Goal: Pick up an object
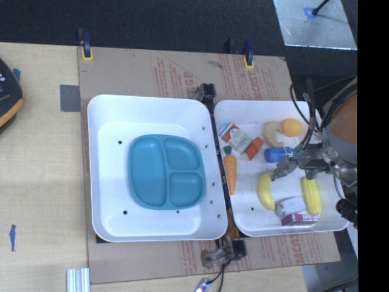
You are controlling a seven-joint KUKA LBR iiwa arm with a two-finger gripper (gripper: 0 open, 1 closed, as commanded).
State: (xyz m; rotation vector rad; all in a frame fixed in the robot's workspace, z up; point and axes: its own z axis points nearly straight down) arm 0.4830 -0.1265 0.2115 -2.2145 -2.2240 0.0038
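Note:
The right bin [243,221] holds several toy foods: a carrot [230,172] by its left wall, a red and white carton [238,138], a red block [254,148], a tan piece [273,134], an orange ball [292,127], a blue object [276,155], a yellow banana [265,191], a corn cob [311,195] and a small box [296,212]. My gripper [296,173] hangs over the right half of this bin, between the banana and the corn cob. Its fingers stand open with nothing between them.
The left bin [109,221] holds a blue divided plate [166,171]. Cables [307,111] trail over the right bin's far right corner. Clamps [86,44] pin the cardboard under the bins. A yellow and black device [7,96] lies at the bench's left edge.

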